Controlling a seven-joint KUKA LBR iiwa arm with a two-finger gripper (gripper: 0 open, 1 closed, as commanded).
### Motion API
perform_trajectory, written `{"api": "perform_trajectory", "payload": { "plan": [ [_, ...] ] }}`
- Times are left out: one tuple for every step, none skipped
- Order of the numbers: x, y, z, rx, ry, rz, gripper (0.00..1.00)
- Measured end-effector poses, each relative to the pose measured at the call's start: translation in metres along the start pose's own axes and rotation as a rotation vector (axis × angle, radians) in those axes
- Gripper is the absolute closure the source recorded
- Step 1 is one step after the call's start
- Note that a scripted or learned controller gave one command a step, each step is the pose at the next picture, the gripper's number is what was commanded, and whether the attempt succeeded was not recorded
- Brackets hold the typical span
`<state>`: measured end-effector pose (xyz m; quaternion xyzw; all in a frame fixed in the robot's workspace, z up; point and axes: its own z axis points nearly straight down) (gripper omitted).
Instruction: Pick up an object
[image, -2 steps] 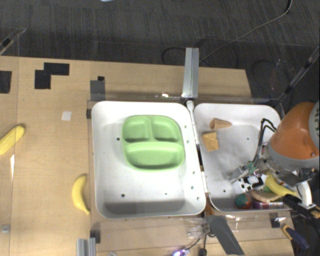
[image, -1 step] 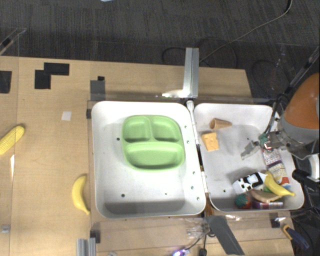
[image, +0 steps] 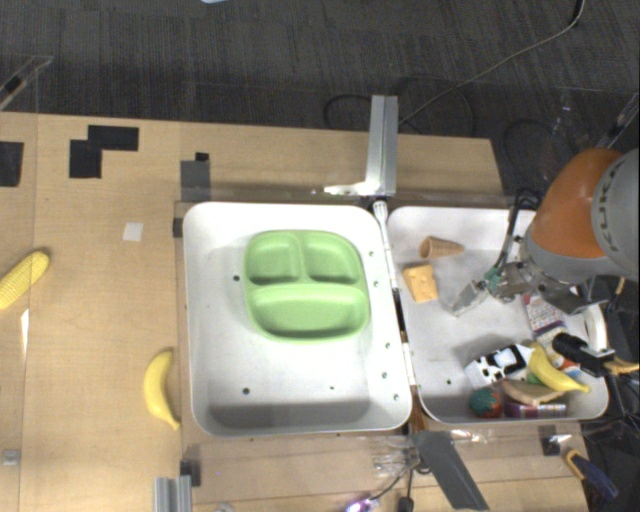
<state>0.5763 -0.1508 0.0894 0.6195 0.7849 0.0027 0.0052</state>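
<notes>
Grey metal and an orange band mark the arm (image: 585, 215) that reaches in from the right, and its jaws (image: 478, 290) hang low over the right bin (image: 440, 395), pointing toward the bin's middle. Whether the jaws are apart or together cannot be told from this angle, and nothing shows clearly between them.

Just to the left of the jaws lies a yellow cracker-like square (image: 421, 282), and above that an ice cream cone (image: 441, 246) near the bin's far wall. At the near right corner of the same bin sits a heap of toys: a black-and-white piece (image: 497, 365), a banana (image: 553, 370), a green ball (image: 483, 402) and a few other bits too jumbled to name.

The left bin (image: 215, 400) holds a green divided plate (image: 304, 281), lying flat, well apart from the jaws.

On the wooden tabletop (image: 90, 330) to the left of the bins lie a second banana (image: 160, 388) and, at the far left edge, a corn cob (image: 22, 279).
</notes>
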Motion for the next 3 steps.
{"api": "perform_trajectory", "payload": {
  "plan": [
    [0.016, -0.081, -0.002, -0.009, -0.004, -0.020, 0.00],
    [0.017, -0.078, -0.012, -0.013, -0.002, -0.022, 1.00],
    [0.004, -0.003, -0.001, -0.004, -0.001, 0.241, 1.00]
  ]
}}
